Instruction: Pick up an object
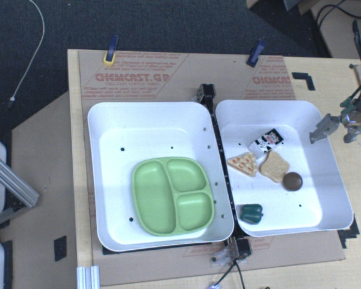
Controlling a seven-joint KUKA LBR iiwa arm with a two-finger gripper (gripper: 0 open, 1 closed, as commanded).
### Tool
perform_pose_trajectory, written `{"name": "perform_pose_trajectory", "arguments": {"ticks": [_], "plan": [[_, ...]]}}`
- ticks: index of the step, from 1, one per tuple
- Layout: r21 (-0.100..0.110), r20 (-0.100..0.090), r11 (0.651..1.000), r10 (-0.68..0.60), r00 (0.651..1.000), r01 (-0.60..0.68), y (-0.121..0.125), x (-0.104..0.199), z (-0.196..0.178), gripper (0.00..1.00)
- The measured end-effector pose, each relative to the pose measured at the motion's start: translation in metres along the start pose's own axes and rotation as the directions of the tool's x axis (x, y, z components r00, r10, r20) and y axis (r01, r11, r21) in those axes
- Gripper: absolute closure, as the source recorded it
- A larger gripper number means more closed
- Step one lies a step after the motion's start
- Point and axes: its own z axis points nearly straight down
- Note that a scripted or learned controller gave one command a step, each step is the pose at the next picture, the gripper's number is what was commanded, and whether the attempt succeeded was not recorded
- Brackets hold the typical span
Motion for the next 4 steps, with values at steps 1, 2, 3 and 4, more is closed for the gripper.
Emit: {"name": "perform_pose_trajectory", "arguments": {"ticks": [1,2,3,4], "plan": [[-0.011,0.003,1.000,-0.003,1.000,0.003,0.002,0.001,-0.006,0.00],[-0.004,0.000,1.000,-0.004,1.000,0.004,0.007,0.010,0.051,0.00],[-0.002,-0.001,1.000,-0.002,1.000,0.002,0.004,0.010,0.116,0.00],[-0.004,0.000,1.000,-0.002,1.000,0.002,-0.003,0.006,0.162,0.00]]}}
